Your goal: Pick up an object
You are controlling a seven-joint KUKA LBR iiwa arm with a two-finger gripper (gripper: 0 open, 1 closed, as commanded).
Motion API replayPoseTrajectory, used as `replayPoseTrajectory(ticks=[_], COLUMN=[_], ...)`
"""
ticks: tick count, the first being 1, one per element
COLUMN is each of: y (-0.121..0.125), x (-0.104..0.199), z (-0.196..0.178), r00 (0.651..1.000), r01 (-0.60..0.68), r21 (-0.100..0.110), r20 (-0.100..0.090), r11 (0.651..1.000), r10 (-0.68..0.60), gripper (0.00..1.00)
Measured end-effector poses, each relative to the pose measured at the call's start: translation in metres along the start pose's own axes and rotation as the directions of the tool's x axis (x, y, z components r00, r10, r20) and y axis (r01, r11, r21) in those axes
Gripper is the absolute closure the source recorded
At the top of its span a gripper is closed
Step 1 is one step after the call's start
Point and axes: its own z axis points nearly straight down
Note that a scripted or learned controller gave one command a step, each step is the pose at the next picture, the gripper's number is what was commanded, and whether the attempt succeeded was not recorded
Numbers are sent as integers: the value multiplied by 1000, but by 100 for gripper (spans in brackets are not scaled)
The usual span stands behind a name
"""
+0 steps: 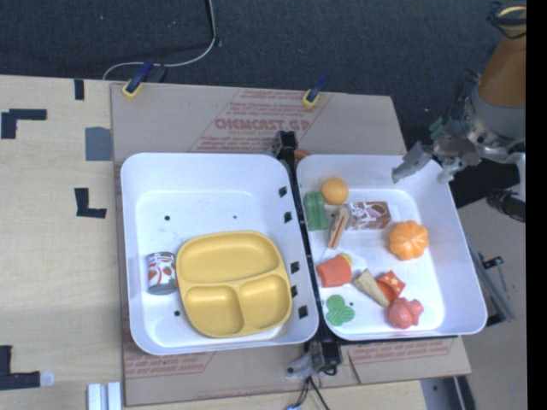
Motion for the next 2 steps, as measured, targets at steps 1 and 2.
replayPoseTrajectory(ticks=[1, 2], y=[-87, -40], x=[-15, 9], z=[120, 158], r00=[1000, 1000], r01=[-6, 3], r21=[17, -1], r20=[-5, 1], r11=[1000, 1000], r10=[6, -3], gripper=[0, 0])
